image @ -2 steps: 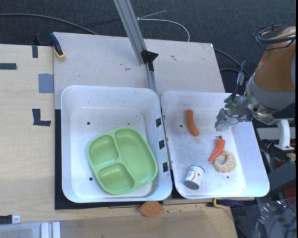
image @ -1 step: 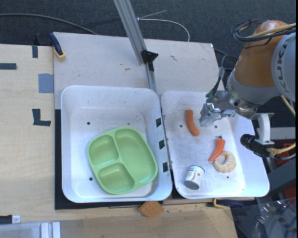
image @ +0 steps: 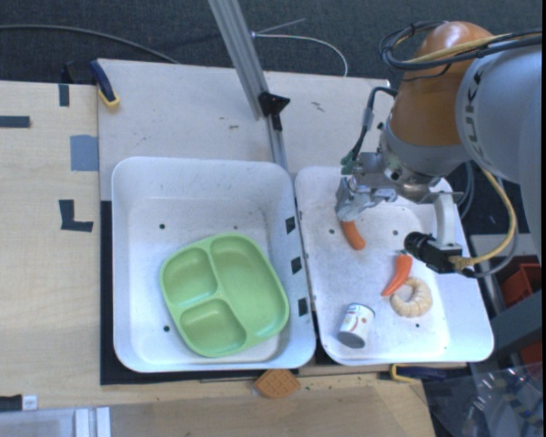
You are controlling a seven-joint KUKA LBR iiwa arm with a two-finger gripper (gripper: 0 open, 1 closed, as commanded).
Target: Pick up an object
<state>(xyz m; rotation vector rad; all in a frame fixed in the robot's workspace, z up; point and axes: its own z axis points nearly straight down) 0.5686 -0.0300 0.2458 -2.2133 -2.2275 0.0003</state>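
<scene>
In the right bin [image: 455,335] lie an orange carrot piece [image: 352,235], a second orange carrot-like piece [image: 399,275], a tan ring-shaped donut [image: 411,297] and a small white can on its side [image: 354,324]. My gripper [image: 348,205] hangs over the upper left part of that bin, its tips just above the near end of the first carrot piece. The left bin [image: 136,244] holds a green divided plate [image: 223,293].
A slanted metal pole [image: 241,44] rises behind the bins. A blue-and-yellow clamp [image: 105,84] sits at the bench's far left corner. A brown waffle-like piece [image: 275,383] lies on the bench in front of the bins.
</scene>
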